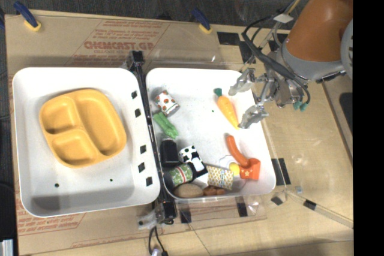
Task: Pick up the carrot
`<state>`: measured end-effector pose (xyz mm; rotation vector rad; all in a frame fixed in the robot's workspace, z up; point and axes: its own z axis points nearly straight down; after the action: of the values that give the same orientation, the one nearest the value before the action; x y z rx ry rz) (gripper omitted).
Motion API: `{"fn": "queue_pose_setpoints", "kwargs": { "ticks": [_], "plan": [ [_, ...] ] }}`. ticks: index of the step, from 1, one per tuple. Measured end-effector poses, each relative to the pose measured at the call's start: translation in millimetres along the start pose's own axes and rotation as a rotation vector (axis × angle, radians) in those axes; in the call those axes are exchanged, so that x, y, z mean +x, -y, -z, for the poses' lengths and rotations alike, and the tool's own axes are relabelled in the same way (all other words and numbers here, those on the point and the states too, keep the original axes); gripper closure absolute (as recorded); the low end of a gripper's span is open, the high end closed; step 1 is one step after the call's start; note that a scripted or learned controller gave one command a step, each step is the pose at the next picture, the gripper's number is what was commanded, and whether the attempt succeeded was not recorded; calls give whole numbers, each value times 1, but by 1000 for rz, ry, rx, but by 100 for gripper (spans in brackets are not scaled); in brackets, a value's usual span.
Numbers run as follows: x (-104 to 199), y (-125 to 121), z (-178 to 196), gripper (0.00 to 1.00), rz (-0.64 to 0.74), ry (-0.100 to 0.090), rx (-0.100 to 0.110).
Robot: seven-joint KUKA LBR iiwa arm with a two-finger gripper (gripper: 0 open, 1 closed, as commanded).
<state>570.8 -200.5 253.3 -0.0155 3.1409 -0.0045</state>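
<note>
the small orange plastic carrot with a green top (226, 107) lies near the right bin's (198, 78) right wall. it looks light, stiff and slick; best gripped across its thick middle. the two-finger gripper (247, 100) hangs spread wide beside it, holding nothing.

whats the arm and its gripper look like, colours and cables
The arm shows a rounded orange band above a grey wrist. Black cables loop along its left side. The gripper is bare silvery metal with two slim fingers, and a small teal fitting sits near its base.
</note>
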Motion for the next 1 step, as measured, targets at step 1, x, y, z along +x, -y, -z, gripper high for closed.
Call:
{"fn": "queue_pose_setpoints", "kwargs": {
  "ticks": [1],
  "plan": [
    [-36,7,-98,0,17,-8,-6]
  ]
}}
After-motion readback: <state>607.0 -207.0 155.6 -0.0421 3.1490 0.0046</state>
